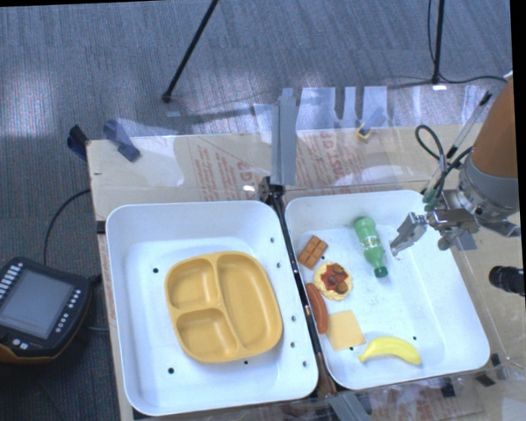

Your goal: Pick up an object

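Note:
The right bin (445, 319) holds several toy foods. A green bottle (368, 244) lies near its middle back. Left of it are a brown waffle piece (313, 251), a small round pizza (333, 281) and a red sausage (317, 308). A yellow cheese slice (345, 329) and a banana (390, 350) lie toward the front. My gripper (425, 236) hovers over the bin's right back part, just right of the bottle. It is open, with nothing between its fingers.
The left bin (133, 247) holds a yellow divided plate (222, 304). A raised divider (286, 222) separates the two bins. A teach pendant (35, 305) lies on the floor at the left. Cables (436, 148) hang behind the wrist.

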Motion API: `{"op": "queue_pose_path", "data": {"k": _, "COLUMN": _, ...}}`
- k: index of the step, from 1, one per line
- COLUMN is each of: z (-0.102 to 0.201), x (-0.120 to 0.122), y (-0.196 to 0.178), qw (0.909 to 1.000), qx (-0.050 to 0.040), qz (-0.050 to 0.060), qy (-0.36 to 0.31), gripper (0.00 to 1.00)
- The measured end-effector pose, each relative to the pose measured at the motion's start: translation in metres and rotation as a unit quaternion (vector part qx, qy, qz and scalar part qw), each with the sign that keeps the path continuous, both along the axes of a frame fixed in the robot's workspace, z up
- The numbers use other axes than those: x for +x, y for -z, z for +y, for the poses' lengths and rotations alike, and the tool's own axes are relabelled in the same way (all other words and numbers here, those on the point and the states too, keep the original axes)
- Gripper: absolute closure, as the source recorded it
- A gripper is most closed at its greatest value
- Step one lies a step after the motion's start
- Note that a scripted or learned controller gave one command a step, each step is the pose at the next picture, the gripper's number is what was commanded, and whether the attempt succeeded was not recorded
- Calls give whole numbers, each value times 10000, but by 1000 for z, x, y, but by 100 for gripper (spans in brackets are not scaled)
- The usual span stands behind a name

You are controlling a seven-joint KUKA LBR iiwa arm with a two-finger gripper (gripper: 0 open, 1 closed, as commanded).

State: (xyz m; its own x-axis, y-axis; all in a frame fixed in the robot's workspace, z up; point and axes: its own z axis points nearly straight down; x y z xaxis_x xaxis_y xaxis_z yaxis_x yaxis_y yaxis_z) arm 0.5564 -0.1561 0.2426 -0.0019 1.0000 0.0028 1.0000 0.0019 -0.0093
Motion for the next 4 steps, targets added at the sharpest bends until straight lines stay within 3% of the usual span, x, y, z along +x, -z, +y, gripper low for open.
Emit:
{"op": "queue_pose_path", "data": {"k": 1, "z": 11, "x": 54, "y": 64, "qw": 10000, "qx": 1, "qz": 25, "qy": -48, "gripper": 0}}
{"op": "queue_pose_path", "data": {"k": 2, "z": -5, "x": 64, "y": 159, "qw": 9997, "qx": -6, "qz": -16, "qy": 248, "gripper": 0}}
{"op": "queue_pose_path", "data": {"k": 3, "z": -5, "x": 64, "y": 152, "qw": 9997, "qx": 7, "qz": 15, "qy": 246, "gripper": 100}}
{"op": "queue_pose_path", "data": {"k": 4, "z": 74, "x": 81, "y": 31, "qw": 9965, "qx": -6, "qz": -71, "qy": 829, "gripper": 100}}
